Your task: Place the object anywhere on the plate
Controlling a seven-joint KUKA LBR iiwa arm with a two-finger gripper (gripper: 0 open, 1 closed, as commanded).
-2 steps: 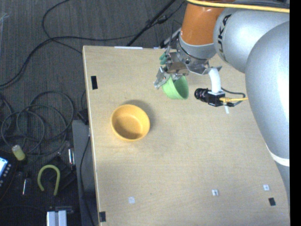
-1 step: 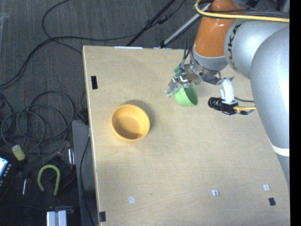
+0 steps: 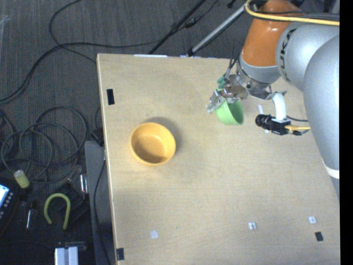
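Camera view: gripper point(image 3: 223, 101) clamped on green cup point(image 3: 230, 112), raised over bench point(image 3: 220, 192). Yellow plate point(image 3: 153, 143) well apart, to cup's left.

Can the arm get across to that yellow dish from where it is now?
Probably yes: bare tabletop lies between the end effector, with the green cup at its tip, and the yellow dish.
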